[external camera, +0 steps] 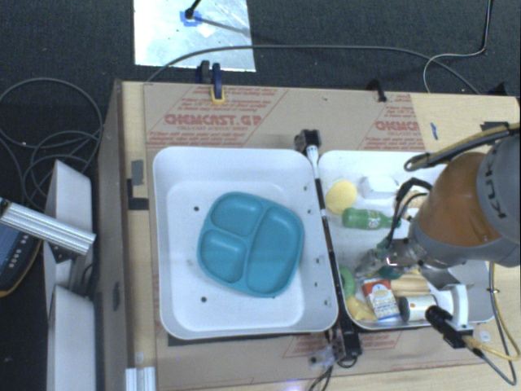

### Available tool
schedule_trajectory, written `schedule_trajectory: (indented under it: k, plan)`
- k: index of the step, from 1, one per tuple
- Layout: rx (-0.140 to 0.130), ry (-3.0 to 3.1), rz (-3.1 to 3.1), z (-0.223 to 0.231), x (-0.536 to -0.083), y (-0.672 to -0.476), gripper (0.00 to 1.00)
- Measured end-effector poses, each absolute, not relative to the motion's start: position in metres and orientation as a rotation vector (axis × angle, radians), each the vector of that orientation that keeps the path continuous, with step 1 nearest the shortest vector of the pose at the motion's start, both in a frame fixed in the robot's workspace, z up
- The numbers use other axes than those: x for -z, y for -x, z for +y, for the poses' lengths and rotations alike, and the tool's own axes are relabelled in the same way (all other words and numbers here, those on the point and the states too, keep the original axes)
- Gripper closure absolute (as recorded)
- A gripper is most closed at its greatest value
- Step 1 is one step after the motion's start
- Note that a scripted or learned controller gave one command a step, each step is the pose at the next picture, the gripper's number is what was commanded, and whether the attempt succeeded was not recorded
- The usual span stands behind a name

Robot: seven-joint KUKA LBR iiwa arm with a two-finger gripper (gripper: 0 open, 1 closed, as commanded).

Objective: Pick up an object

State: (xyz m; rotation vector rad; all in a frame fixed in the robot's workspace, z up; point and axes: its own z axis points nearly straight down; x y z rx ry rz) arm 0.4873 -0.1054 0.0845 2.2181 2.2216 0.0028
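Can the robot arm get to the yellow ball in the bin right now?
Probably yes. The yellow ball lies uncovered near the top-left corner of the right bin, with only a green bottle just below it. The gripper is down in the same bin, so the way looks open.

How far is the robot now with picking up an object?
Done: the arm has reached over the right bin. In hand: the gripper sits low among the items there, near the green bottle. Left: no object is visibly lifted yet.
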Motion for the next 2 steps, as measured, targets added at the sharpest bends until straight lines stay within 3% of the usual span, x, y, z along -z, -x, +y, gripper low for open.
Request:
schedule_trajectory:
  k: [1, 2]
  plan:
    - [-0.006, -2.216, 2.221, -0.105, -0.095, -0.489, 1.00]
    - [-0.004, -2.216, 2.224, -0.051, -0.185, -0.540, 1.00]
